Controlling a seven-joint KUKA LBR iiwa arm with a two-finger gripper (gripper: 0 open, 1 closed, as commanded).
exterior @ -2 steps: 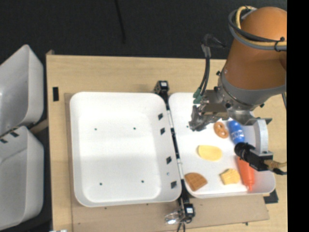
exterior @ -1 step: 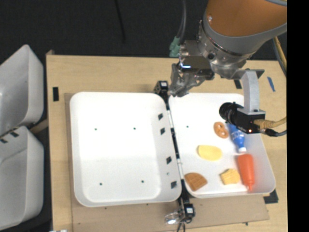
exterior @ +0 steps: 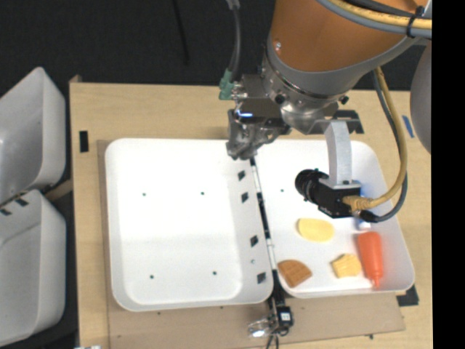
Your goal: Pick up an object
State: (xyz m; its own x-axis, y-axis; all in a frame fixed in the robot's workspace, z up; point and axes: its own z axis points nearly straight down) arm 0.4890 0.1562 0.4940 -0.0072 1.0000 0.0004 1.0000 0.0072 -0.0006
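Note:
My gripper (exterior: 245,148) hangs at the far end of the ridge between the two white bins, above the right bin's (exterior: 389,278) back left corner. In that bin lie a pale yellow oval piece (exterior: 315,229), a brown wedge-shaped piece (exterior: 294,272), a small yellow-orange block (exterior: 346,266) and an orange carrot (exterior: 371,257) along the right wall. All of them rest near the front, well away from the gripper. Nothing shows between its fingers.
The left bin (exterior: 174,224) shows bare white floor. A black camera unit on a grey bracket (exterior: 327,191) sticks out of the wrist over the right bin's middle, trailing a yellow cable (exterior: 396,187). White moulded shapes (exterior: 25,195) stand off the bench at left.

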